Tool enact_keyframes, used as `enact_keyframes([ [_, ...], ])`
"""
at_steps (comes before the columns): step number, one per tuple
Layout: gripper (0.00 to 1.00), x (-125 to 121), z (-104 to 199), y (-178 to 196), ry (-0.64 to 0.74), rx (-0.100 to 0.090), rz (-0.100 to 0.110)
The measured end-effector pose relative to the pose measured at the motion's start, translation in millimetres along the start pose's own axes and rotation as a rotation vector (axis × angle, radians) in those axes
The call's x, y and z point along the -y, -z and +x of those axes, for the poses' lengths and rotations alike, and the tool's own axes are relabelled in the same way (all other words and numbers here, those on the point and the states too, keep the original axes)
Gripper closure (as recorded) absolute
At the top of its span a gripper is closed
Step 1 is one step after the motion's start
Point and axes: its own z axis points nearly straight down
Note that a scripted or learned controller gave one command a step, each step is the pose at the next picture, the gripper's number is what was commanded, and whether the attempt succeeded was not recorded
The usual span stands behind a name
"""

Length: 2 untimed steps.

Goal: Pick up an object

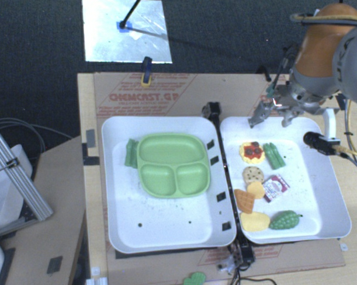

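White right bin (320, 181) holds the toy foods; the end effector (271, 113), fingers spread apart and empty, hovers at its far edge. Descend over the green pickle (273, 155), which stands clearest.

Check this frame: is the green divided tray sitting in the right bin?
No, the green divided tray lies in the left bin, while the right bin holds the small food items.

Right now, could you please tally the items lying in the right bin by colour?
Green, long ridged piece and leafy bumpy piece: 2
Yellow or orange: 4
Tan speckled round cookie: 1
White and maroon packet: 1
Total: 8
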Motion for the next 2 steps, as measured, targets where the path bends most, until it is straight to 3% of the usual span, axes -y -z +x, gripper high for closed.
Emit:
enact_keyframes([
  [1,0.0,-5,-53,-127,-0.005,0.001,0.001],
  [2,0.0,-11,-110,-128,-0.005,0.001,-0.01],
])
